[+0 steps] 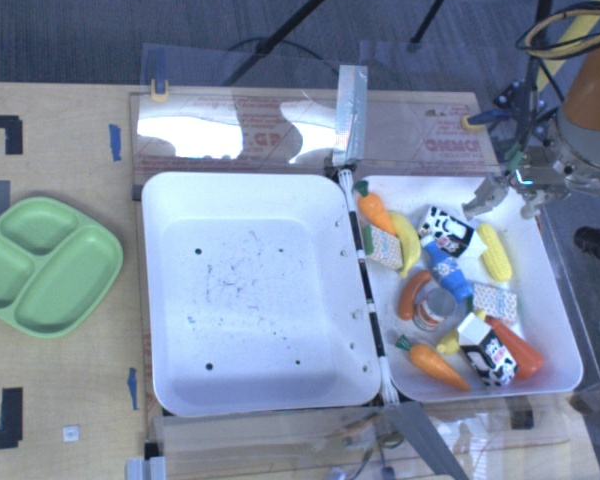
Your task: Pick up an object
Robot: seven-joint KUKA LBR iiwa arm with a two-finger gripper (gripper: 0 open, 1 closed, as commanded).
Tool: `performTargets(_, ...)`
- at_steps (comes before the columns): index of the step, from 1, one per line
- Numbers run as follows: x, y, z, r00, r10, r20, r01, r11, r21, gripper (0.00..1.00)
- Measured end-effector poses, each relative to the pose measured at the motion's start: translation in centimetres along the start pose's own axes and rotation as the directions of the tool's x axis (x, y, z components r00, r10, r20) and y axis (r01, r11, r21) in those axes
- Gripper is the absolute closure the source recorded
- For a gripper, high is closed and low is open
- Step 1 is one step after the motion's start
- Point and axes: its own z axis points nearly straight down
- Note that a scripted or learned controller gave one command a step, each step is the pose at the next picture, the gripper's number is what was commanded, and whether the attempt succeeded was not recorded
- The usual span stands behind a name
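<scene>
We see the grey two-finger gripper (508,196) hanging at the upper right corner of the right-hand shallow white bin (565,313), its fingers spread apart with nothing between them; the candidates for picking all lie below and to its left in that bin. Nearest are a yellow plastic corn cob (495,252) and a black-and-white cow-patterned carton (446,231); further off sit a blue plastic bottle (448,272), a yellow banana (407,241), an orange toy carrot (435,362) and a second cow-patterned carton (488,352); the left-hand white bin (250,278) holds none of them.

In our judgement the crowding is the main hazard; the toys touch or overlap, so descending fingers could straddle two at once or land on top of one; the rounded corn could roll out of a closing grasp; and working this close to the bin wall risks a finger catching the rim.

Red lettering shows on the clear panel (310,128) behind the bins, too blurred for us to read.
</scene>
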Motion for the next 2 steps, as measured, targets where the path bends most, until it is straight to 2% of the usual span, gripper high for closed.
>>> performTargets(1,0.6,2.6,11.7,0.999,-0.034,0.0,0.034,0.999,-0.001,0.0)
performTargets(2,-2.0,3.7,13.4,0.999,0.042,-0.023,-0.042,0.999,0.002,0.0)
